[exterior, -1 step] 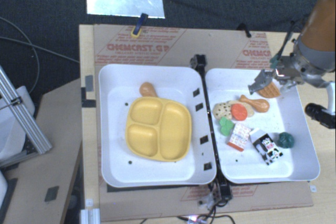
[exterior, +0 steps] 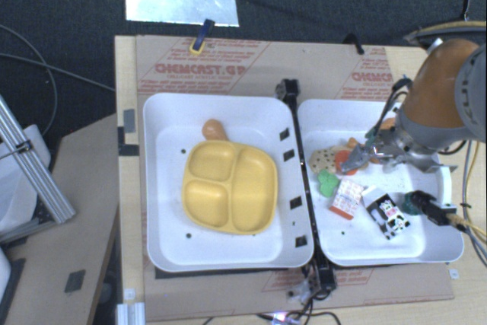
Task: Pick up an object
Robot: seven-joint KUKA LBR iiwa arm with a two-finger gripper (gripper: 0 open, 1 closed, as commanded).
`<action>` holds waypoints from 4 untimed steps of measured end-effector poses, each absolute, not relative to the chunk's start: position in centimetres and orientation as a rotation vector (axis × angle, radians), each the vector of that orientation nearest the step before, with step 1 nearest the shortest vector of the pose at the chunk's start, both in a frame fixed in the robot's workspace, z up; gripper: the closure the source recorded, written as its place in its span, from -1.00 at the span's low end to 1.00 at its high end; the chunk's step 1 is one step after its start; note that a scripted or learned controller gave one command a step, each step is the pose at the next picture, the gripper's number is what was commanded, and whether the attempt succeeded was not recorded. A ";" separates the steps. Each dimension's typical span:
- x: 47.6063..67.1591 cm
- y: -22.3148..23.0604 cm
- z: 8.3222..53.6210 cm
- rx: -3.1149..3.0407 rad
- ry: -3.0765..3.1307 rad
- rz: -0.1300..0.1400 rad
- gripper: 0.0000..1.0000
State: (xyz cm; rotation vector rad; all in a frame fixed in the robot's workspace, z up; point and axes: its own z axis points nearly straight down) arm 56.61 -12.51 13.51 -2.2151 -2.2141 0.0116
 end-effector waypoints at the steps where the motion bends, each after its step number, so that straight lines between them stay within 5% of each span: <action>1: 60.5 -21.1 8.3 -2.230 -2.222 -0.002 -1.00; 2: 65.1 -14.4 8.6 -2.213 -2.236 -0.008 -1.00; 3: 61.8 -21.1 8.7 -2.229 -2.221 -0.003 -1.00; 4: 62.1 -20.6 9.9 -2.225 -2.230 -0.010 1.00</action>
